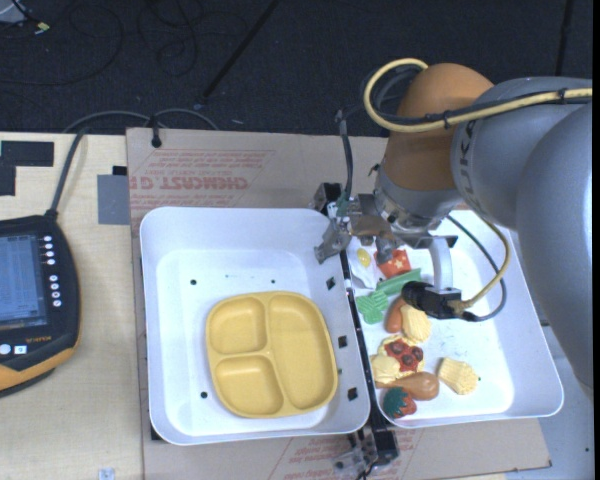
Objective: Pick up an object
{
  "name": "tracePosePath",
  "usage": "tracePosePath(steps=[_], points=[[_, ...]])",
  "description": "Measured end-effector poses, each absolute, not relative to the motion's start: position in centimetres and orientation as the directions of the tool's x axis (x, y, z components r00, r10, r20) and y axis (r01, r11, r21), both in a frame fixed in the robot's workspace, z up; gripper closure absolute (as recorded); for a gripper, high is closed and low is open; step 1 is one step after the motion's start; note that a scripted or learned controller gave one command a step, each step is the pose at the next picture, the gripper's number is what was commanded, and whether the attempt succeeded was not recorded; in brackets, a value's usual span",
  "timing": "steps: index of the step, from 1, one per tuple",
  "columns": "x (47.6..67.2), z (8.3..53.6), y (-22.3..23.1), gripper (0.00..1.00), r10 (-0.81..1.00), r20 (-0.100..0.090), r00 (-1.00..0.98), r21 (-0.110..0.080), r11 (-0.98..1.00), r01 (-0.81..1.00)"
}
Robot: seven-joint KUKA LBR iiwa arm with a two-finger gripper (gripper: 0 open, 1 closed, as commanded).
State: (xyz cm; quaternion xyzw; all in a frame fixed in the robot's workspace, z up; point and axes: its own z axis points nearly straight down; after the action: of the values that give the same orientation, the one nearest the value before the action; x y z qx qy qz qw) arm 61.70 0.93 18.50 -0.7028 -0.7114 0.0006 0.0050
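You see the pincer [365, 230] low over the upper left corner of the right bin [525, 368], right of centre in the frame; whether it grips anything, you cannot tell. Toy food [412, 353] lies just below it, and a yellow divided plate [270, 353] sits in the left bin [170, 268].

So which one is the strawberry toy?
Look in the right white bin, the one full of toy food under the grey arm. Go to the corner of the pile nearest you: the strawberry is the small red piece with a green top, below the brown piece.
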Motion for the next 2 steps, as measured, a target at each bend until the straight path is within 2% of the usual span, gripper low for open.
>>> tracePosePath(steps=[1,2], points=[[56.88,21.09,7.72,0.0,1.0,0.004,-0.007,-0.006,0.007,1.0],[57.05,21.9,7.22,1.0,1.0,0.001,-0.001,-0.009,0.001,1.0]])
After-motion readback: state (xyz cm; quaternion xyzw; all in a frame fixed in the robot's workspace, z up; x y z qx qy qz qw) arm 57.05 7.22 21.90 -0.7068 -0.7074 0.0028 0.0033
